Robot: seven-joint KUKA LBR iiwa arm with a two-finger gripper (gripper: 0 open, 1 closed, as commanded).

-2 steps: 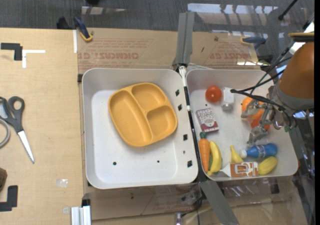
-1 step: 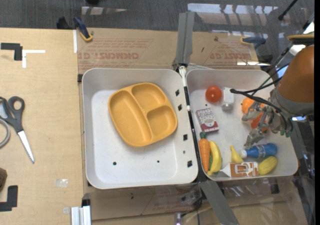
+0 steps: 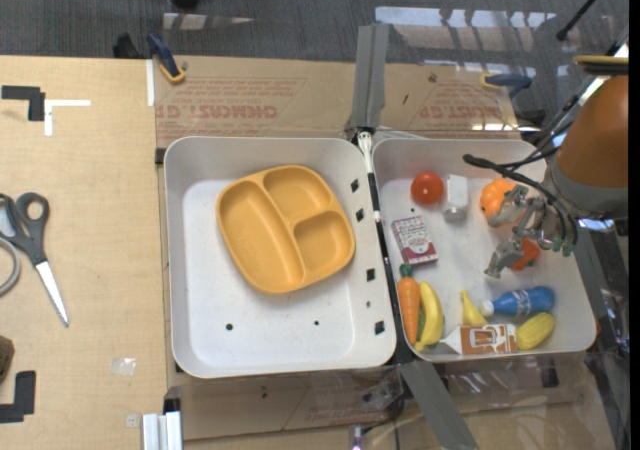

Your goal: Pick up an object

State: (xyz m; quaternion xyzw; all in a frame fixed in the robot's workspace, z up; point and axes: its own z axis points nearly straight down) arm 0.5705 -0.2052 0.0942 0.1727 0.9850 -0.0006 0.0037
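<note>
Right bin (image 3: 455, 263), near edge at 6 o'clock: orange-white carton (image 3: 488, 340) lying flat, yellow lemon (image 3: 535, 330) touching it on the 3 o'clock side. Just behind them is a blue bottle (image 3: 520, 302) on its side, with a small yellow piece (image 3: 469, 309) at its 9 o'clock end. At the bin's 7 o'clock, carrot (image 3: 409, 310) and banana (image 3: 431, 314) lie side by side, touching, close to the divider wall.

Mid bin: gripper (image 3: 503, 260) sits at about 3 o'clock, tips pointed down toward the bin floor. A red-orange piece (image 3: 527, 251) is right against the tips. Can't tell whether it's actually gripped, and can't tell gripper state: the wrist hardware blocks the view. A red packet (image 3: 414, 241) lies flat at 9 o'clock, well apart from the gripper.

Far side of the bin: red tomato (image 3: 427, 188) at 11 o'clock, white block (image 3: 457, 193) just beside it, orange fruit (image 3: 494, 198) at 1 o'clock, near the wrist. The arm (image 3: 600, 138) comes in from 3 o'clock, its orange band above the bin's far corner.

Left bin (image 3: 200, 328): yellow divided plate (image 3: 285, 228), roughly centred and sitting flat.

On the bench (image 3: 90, 188) at 9 o'clock of the left bin: scissors (image 3: 38, 253), well apart from it. Cardboard sheet (image 3: 250, 103) lies beyond both bins.
</note>
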